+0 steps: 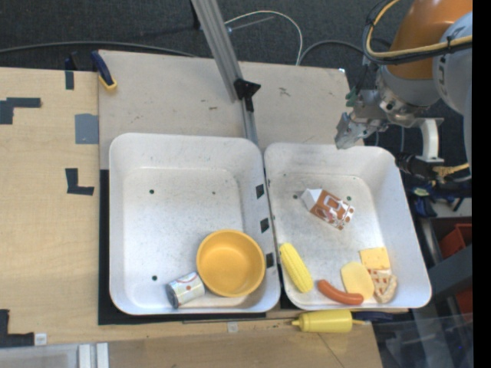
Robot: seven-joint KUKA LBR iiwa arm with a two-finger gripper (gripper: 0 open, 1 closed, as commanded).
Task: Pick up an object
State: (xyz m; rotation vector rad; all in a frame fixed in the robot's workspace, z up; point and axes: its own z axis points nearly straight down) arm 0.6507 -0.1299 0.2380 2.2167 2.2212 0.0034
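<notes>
My gripper (347,134) hangs above the far rim of the right bin (399,176), with nothing seen between its fingers. In that bin lie a small white and orange carton (328,207) near the middle, a yellow corn cob (295,267) at the front left, a red sausage (338,292), a pale yellow cheese piece (357,277), a yellow cracker block (374,258) and a pizza slice (383,285) at the front right. The left bin (130,205) holds a yellow bowl (229,262) and a small can (185,289) lying beside it.
A yellow mustard bottle (326,322) lies on the bench just in front of the right bin. A grey metal pole (222,41) slants down to the divide between the bins. Cables run behind the bench.
</notes>
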